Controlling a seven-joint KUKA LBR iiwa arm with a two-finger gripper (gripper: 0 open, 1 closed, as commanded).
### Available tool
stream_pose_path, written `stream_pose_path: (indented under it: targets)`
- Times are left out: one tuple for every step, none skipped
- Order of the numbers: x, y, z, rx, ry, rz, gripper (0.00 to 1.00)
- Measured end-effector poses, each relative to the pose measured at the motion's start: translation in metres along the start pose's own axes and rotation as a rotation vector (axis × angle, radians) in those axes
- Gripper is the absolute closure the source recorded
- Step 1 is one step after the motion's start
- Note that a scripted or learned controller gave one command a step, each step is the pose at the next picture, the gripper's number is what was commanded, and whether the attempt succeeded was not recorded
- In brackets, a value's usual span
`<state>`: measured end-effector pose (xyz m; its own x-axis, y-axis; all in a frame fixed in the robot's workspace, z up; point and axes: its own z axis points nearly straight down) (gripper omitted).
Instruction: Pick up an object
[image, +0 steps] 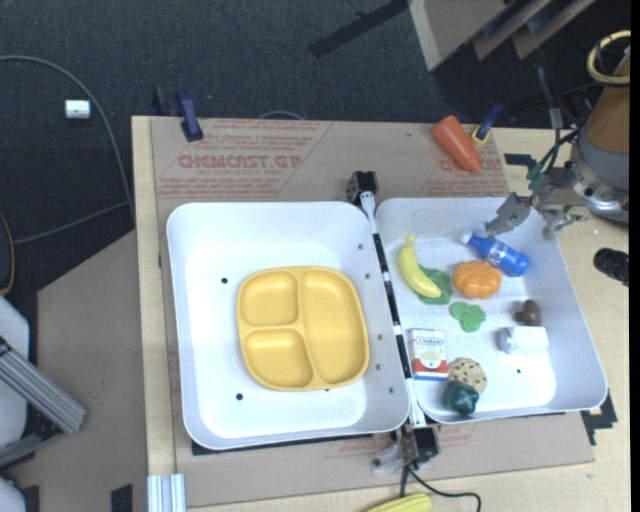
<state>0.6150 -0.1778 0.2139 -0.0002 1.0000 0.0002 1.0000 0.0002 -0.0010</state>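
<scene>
The left bin (200, 300) holds one yellow divided plate (302, 327) with three compartments, lying flat near the bin's centre; the compartments hold nothing. The right bin (570, 350) holds the loose objects: a yellow banana (419, 272) lies lengthwise near the left wall, with a dark green piece (440, 279) touching its right side; an orange rounded object (476, 279) sits just beside that piece; a blue bottle-like object (498, 252) lies tilted at the orange object's upper right, touching or nearly touching it; a small green leaf-shaped item (467, 317) lies below the orange object; a small brown object (527, 313) and a white block (527, 340) sit near the right wall; a small red-and-white carton (429, 353) lies against the left wall near the front; a speckled tan cookie-like object (467, 374) and a dark teal object (462, 399) lie at the front, touching each other. The gripper (535, 205) hangs over the far right part of the right bin, just above the blue bottle-like object; its fingers (507, 214) stand apart, with nothing between them. An orange carrot-shaped item (457, 144) lies on the bench board (250, 160) beyond the bins. The arm's body is cut off at the right edge; the carton's printing is too small to read; the brown object's form cannot be made out.
</scene>
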Motion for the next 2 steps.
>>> stream_pose_path:
  targets:
    - [0.013,-0.014,0.129,-0.001,0.0,0.0,0.0]
    - [0.013,-0.013,0.119,-0.004,-0.001,0.0,1.0]
